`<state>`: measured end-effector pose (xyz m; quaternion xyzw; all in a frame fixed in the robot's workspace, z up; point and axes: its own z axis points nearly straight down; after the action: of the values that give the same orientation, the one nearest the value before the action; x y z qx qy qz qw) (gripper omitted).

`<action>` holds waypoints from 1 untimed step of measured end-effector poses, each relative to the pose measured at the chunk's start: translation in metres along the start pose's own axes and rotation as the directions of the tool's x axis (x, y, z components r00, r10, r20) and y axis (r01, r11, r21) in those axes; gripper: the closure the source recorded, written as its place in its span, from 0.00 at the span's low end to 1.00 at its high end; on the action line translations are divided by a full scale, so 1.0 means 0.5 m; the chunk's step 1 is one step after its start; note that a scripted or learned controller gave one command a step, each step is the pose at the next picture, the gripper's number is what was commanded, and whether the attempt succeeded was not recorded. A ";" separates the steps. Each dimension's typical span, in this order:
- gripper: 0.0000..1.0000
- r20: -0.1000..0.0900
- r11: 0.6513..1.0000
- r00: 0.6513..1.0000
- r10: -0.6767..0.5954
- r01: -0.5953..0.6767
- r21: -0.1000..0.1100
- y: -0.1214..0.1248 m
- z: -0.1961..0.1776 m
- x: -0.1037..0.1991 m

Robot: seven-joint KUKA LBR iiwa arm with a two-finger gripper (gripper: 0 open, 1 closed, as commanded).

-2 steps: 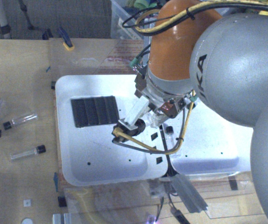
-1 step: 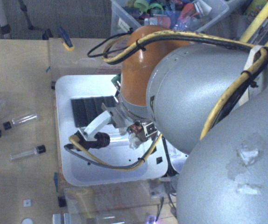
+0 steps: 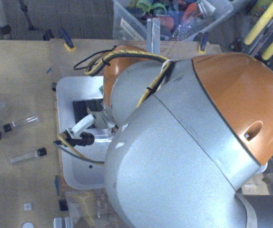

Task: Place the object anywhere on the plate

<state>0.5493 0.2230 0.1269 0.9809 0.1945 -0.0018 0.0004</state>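
Grey arm bent low over the white bin.
Wrist points left into the bin; jaw state cannot be told.

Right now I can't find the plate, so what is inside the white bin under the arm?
In the white bin a black part of the arm's end and cables show against its floor. The arm covers most of the bin, so any plate or object there is hidden.
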 end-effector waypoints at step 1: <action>1.00 -0.004 0.990 0.990 0.139 -0.139 0.004 0.040 0.080 0.108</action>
<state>0.6070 0.2250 0.0866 0.9921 0.1257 -0.0001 -0.0015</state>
